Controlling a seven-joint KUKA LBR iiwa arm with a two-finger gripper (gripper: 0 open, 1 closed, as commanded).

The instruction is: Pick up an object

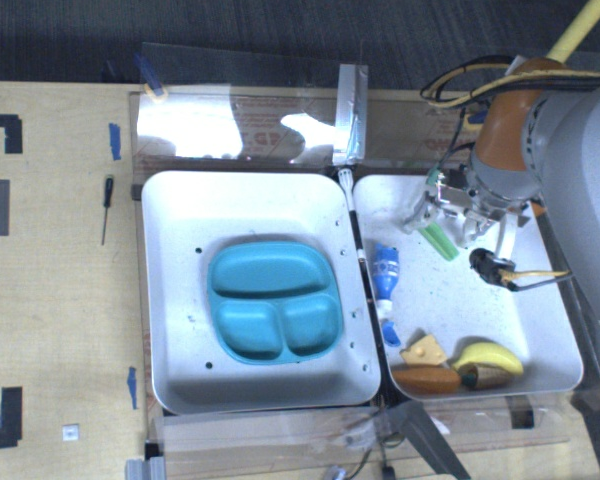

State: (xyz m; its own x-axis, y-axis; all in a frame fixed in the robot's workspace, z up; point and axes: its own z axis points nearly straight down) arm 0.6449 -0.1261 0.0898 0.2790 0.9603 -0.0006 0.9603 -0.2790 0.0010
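The gripper hovers over the right bin's far side with a small green object apparently pinched between its nearly closed fingers, lifted clear for picking.

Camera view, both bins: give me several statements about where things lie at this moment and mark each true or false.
1. The blue divided tray lies in the left bin. True.
2. The banana lies in the left bin. False: it lies in the right bin, near its front edge.
3. The claw is over the right bin's back part, with a green object at it. True; whether it grips the object cannot be told.
4. The blue bottle lies against the right bin's right wall. False: it lies along its left side, beside the divider.
5. The yellow wedge sits on the blue divided tray. False: it is in the right bin, beside the banana.
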